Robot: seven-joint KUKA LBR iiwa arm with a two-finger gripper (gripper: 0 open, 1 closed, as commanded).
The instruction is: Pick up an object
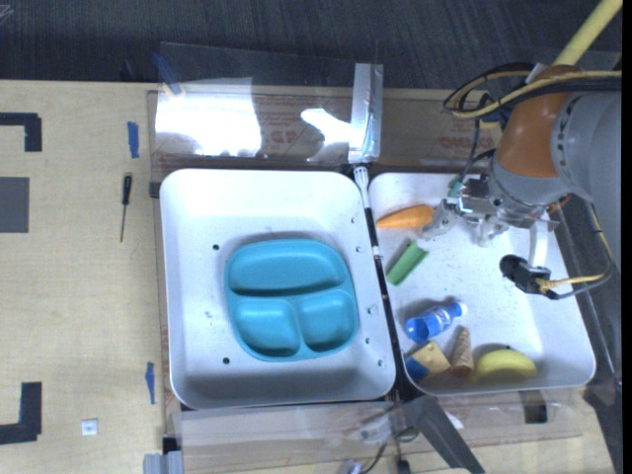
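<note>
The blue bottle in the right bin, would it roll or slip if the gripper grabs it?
The blue bottle lies on its side, so a nudge would probably roll it. It looks like smooth plastic, likely light and slippery. The yellow banana and other items nearby might stop it.

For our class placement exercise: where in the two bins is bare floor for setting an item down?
Left bin: bare floor rings the blue tray. Right bin: a bare patch between green block, blue bottle and banana. Its near edge is crowded.

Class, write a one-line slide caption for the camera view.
Pincer hovers beside carrot in right bin; blue tray in left bin.
</note>
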